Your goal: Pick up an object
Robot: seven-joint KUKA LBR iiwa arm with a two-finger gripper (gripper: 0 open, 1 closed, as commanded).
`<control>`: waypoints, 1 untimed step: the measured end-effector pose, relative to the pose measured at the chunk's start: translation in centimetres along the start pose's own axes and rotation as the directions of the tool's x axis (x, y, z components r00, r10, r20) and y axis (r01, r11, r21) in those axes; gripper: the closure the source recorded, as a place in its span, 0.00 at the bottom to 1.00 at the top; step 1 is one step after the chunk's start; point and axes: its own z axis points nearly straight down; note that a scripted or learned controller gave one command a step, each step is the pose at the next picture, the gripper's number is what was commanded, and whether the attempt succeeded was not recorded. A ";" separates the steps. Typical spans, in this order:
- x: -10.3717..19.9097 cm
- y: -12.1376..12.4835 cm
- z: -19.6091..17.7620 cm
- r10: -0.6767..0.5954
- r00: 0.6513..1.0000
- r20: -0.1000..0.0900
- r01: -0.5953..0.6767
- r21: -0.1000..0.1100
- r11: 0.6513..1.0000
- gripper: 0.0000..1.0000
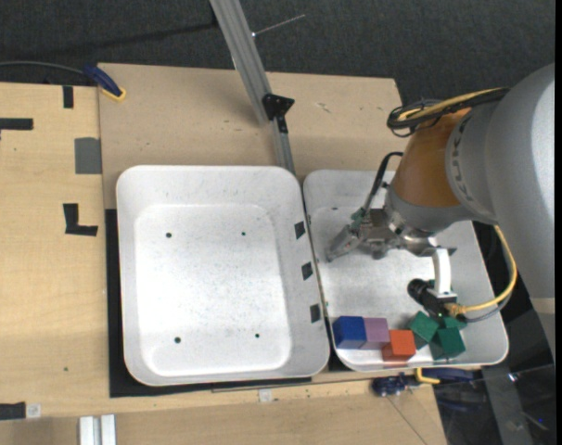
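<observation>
Likely light, rigid, easy-grip blocks: blue block [350, 331], purple block [376, 330], orange block [401, 344], green blocks [439, 334] cluster in right bin's [341, 193] near corner—pinch flat sides; jaws' state unclear.

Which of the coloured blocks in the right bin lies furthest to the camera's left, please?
The blue block: it sits by the bin's left wall, with the purple block, orange block and green blocks all to its right.

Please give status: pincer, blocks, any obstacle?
Pincer over the right bin, nothing between its fingers. Blocks clustered at the near edge: blue, purple, orange, green. Nothing in the way.
</observation>
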 end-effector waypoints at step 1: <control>0.1 0.1 -1.2 -0.001 1.000 -0.002 0.001 -0.002 1.000 1.00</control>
